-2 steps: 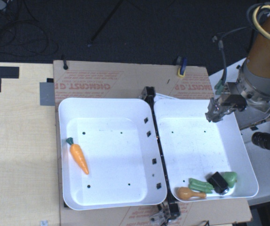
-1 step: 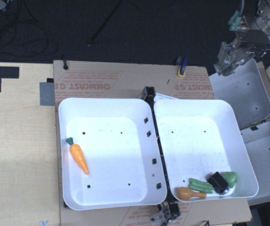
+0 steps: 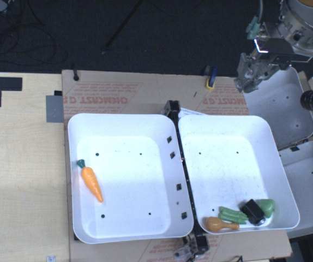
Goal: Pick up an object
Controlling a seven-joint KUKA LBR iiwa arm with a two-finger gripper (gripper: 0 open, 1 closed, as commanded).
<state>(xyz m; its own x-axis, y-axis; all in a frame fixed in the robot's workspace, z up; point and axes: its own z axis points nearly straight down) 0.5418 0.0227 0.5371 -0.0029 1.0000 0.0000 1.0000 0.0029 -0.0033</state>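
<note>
Grey metal hand [image 3: 249, 76] with teal fitting, orange-banded wrist.

A carrot [image 3: 91, 183] is seen in the left bin [image 3: 121, 125]. Green pieces [image 3: 233, 215], a black block [image 3: 253, 211] and an orange piece [image 3: 220, 224] are clustered in the right bin's [image 3: 227, 125] near corner. The gripper [image 3: 247, 81] is held above the bench beyond the bins.

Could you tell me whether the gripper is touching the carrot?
Apart: the camera view shows the gripper above the bench's far edge, the carrot in the left bin.

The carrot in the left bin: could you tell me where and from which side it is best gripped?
Probably from above, across the thick orange middle of the carrot. It lies flat and alone near the wall of the left bin, green top pointing to the far side, so closing across its width should fit.
</note>
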